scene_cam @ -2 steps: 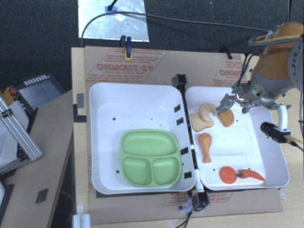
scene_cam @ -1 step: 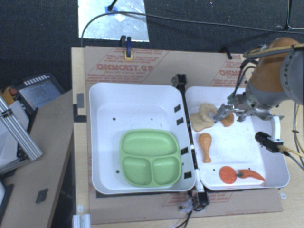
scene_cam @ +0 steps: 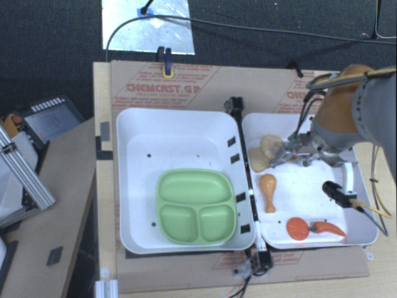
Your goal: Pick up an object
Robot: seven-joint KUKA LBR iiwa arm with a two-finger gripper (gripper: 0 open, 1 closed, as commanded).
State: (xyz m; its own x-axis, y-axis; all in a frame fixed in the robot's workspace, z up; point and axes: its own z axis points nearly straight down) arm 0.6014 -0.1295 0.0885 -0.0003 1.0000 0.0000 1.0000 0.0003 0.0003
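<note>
Pincer [scene_cam: 280,155] low beside the beige lump [scene_cam: 265,151] — can't tell how it's set — might just shove it toward the drumstick [scene_cam: 268,191].

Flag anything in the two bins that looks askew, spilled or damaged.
Nothing looks spilled or broken. The green divided tray lies flat in the left bin. In the right bin, the drumstick, tomato, carrot and beige pieces lie loosely scattered, as expected for picking.
</note>
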